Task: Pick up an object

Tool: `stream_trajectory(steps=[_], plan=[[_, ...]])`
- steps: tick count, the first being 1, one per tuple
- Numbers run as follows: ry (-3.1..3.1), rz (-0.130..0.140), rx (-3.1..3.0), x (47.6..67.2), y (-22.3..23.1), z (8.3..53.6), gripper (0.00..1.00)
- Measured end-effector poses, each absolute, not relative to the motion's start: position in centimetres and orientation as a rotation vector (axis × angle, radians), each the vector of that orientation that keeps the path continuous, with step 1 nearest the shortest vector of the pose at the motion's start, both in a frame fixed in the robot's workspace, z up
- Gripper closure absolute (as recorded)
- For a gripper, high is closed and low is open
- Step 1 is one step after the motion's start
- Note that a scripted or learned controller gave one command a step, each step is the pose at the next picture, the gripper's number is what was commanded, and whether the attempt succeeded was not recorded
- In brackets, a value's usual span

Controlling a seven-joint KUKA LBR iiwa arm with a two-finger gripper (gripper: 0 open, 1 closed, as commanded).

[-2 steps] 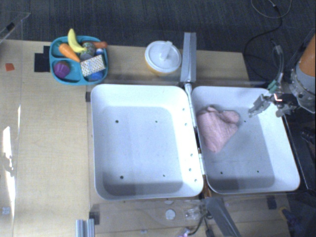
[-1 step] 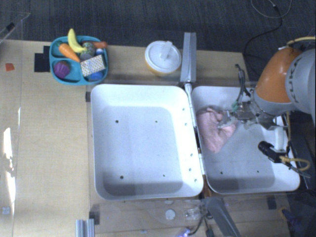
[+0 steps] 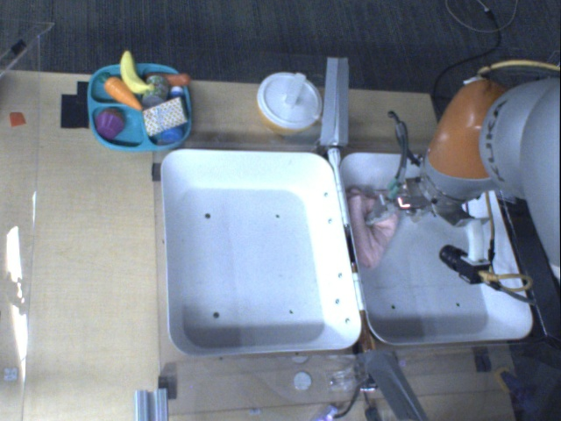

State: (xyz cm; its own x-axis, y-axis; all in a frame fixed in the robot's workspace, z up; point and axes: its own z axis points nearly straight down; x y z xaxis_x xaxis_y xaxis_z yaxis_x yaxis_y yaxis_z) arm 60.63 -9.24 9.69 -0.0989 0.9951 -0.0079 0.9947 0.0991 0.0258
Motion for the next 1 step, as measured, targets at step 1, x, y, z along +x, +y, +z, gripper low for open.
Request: stream_trajectory(steps=[1], plan=[[2.228, 0.009, 2.206, 58.1, -7.72, 18.71, 0.0]])
